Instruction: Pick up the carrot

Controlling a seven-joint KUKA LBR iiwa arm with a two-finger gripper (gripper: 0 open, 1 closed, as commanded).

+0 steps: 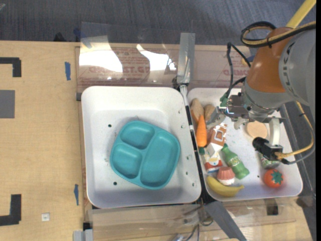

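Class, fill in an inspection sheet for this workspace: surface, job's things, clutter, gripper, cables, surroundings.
Surface: two white bins, left bin and right bin, side by side on the bench.
Job's things: carrot lies in the right bin by its left wall.
Clutter: banana, tomato, green bottle in the right bin; teal divided plate in the left.
Gripper: gripper above the right bin, right of the carrot; nothing seen held.
Cables: black cable looped on the arm.
Surroundings: cardboard panel at left.
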